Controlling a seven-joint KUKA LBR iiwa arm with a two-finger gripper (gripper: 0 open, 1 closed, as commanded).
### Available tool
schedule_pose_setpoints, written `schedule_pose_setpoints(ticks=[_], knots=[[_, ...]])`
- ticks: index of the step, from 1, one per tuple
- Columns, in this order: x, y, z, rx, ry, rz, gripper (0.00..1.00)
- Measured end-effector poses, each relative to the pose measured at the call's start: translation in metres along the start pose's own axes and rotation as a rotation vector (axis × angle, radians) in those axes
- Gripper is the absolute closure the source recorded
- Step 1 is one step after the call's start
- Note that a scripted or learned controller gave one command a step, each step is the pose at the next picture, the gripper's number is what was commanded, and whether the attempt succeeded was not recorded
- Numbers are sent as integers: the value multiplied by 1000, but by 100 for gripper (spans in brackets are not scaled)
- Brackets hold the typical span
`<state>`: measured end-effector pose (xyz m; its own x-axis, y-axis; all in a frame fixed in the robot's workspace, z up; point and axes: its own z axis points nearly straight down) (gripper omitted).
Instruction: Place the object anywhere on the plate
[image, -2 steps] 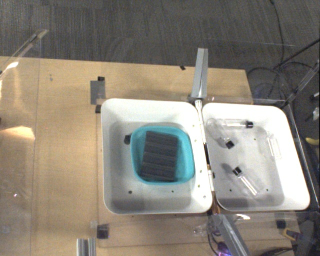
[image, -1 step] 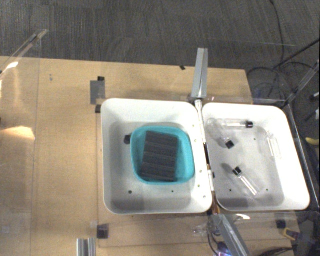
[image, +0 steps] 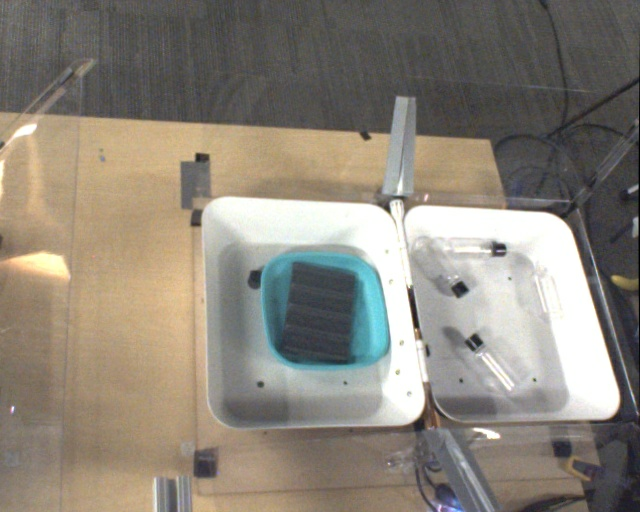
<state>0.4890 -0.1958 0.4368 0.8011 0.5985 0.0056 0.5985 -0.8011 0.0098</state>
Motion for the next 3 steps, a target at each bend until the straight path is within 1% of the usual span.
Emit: schedule_pose_setpoints(ticks=[1, 3], knots=[[-5, 7, 1, 1, -1, 127, 0], [-6, 8, 1, 0, -1, 358, 0]])
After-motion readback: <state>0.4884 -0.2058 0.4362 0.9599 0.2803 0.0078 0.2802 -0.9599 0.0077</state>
